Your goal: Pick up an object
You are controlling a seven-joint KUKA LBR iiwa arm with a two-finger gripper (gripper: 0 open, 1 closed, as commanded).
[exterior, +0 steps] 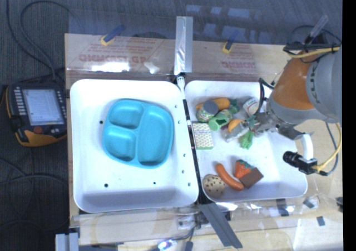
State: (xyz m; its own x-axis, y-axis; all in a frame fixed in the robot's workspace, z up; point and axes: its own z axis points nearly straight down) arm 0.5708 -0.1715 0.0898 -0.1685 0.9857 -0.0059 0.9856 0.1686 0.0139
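Dark carpet surrounds the desk, which carries two white bins. Nearest the viewer, in the right bin, lie a speckled round piece, an orange sausage-like toy and a brown block. Beyond them, the gripper sits low among a cluster of toy foods beside a green piece; how far the jaws stand apart cannot be told, and no object is seen between them. Advisable: centre on one isolated item before closing. The left bin holds a blue divided plate. Farthest, red lettering on the desk board is unreadable.
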